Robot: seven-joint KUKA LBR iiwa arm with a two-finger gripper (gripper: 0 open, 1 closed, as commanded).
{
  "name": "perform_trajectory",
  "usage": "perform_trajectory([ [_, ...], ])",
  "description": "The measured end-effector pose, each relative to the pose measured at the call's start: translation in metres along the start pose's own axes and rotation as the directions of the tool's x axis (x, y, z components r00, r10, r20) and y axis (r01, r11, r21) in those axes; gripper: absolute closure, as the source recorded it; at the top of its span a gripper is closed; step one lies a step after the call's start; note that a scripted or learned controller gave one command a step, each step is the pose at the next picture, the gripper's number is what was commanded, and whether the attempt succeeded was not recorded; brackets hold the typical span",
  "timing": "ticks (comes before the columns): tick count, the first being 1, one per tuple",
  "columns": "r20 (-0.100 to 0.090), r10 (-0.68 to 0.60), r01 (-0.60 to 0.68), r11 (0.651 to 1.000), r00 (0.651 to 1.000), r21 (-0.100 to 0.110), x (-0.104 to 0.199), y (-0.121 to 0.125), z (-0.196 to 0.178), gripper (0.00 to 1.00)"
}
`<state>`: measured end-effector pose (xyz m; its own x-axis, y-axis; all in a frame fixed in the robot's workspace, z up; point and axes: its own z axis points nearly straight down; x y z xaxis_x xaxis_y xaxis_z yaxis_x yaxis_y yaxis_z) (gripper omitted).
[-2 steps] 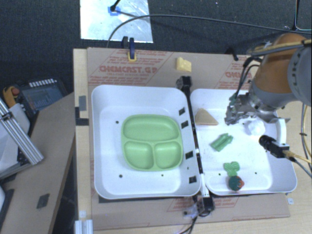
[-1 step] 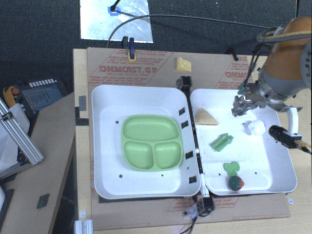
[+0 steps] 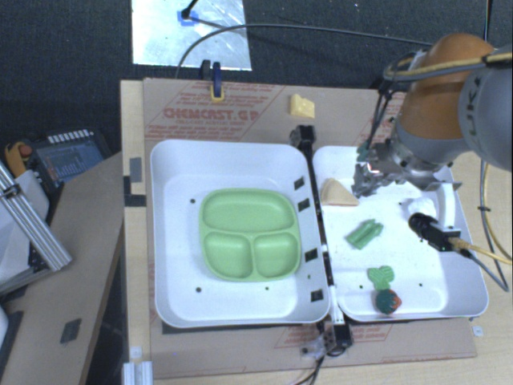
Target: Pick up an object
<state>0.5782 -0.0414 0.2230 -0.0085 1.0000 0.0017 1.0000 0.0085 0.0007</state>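
The claw [image 3: 367, 179] hovers right of centre above a tan wedge [image 3: 337, 192]; finger state unclear, nothing lifted yet.

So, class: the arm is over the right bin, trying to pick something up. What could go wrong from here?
1. The claw hangs beside the tan wedge, which lies near the bin's left wall; a grab may push it against the wall or slip off its slope.
2. The green piece lies close by and could get knocked.
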Motion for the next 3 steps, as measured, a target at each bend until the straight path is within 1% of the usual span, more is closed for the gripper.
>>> perform_trajectory([
  [1,-0.001,-0.001,0.001,1.0,1.0,0.001,0.057,-0.012,0.009,1.0],
  [2,-0.001,-0.001,0.001,1.0,1.0,0.0,0.1,-0.023,0.001,1.0],
  [3,-0.001,-0.001,0.001,1.0,1.0,0.0,0.151,-0.027,0.007,1.0],
])
